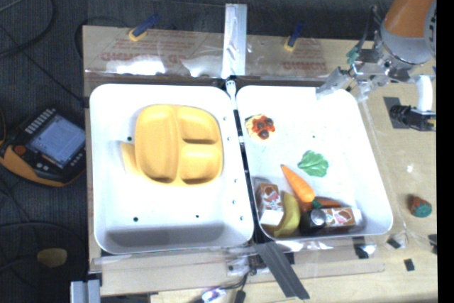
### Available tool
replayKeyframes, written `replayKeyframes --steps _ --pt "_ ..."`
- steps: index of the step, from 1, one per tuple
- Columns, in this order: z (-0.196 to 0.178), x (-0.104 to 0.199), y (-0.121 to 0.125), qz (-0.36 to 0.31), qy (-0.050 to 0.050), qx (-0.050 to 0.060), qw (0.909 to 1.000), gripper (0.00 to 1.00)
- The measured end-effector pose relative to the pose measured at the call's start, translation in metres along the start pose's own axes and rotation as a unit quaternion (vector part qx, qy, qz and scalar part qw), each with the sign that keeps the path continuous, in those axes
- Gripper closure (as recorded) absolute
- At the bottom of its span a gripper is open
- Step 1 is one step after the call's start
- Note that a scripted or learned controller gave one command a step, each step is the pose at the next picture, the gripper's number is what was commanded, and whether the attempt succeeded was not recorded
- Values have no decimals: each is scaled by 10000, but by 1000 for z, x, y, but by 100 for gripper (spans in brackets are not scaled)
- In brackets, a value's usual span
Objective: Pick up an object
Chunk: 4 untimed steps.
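We look down on two white bins side by side, the left bin holding a yellow divided tray that fills its upper middle and leaves bare floor along the lower edge and the left wall. The right bin has most of its open room in the upper and middle part; there only a small round piece with red dots lies near the dividing wall and a green leafy piece sits right of centre, well apart from each other. The lower edge of that bin is crowded: an orange carrot slants down toward a banana, a small brown packet lies just beside the banana, and a dark bottle lies along the bottom wall, touching or overlapping the carrot's lower end; we cannot tell which. At the upper right of the frame the arm is cut off by the edge, and its gripper hangs over the upper right corner of the right bin, blurred against the bench, so we cannot tell how it is set. A teal and orange object rests on the bench right of the bins.
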<state>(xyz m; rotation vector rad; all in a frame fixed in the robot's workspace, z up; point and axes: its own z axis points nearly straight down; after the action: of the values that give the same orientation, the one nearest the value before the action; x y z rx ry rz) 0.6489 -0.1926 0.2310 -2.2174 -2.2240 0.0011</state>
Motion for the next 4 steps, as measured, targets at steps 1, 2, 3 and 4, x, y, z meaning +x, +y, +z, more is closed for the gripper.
replayKeyframes --steps 1,2,3,4 --pt "85 31 -71 136 0 10 9999 0" --pt "140 45 -99 -150 -26 -88 9998 0" --pt "104 -6 -148 -612 -7 -4 9981 0" --pt "59 -31 -100 -57 -5 -2 10000 0"
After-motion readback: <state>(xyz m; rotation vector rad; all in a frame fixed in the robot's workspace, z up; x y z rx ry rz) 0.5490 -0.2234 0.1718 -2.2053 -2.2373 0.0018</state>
